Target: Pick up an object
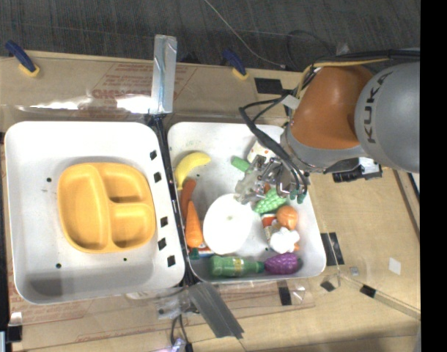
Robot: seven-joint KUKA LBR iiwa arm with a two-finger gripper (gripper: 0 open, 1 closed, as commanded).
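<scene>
Watching the pincer dipping low into the right bin, half lost among dark cables and metal; not managing to tell whether spread or pressed together, and not seeing anything pinched in it. Judging the low stance as lining up on the nearest toy food: hanging just over a green piece, with an orange piece and a white piece just beside that.

Moving outward: noting a white disc lying mid-bin, a carrot and a banana crowding the left wall, a green bottle and purple grapes resting along the near wall, probably tumbled there rather than arranged. Seeing a yellow divided tray sitting alone in the left bin, well apart from the arm.

Reading "KUKA" on the grey arm housing. Spotting faint red print on the worktop covering behind the bins, too blurred for reading.
</scene>
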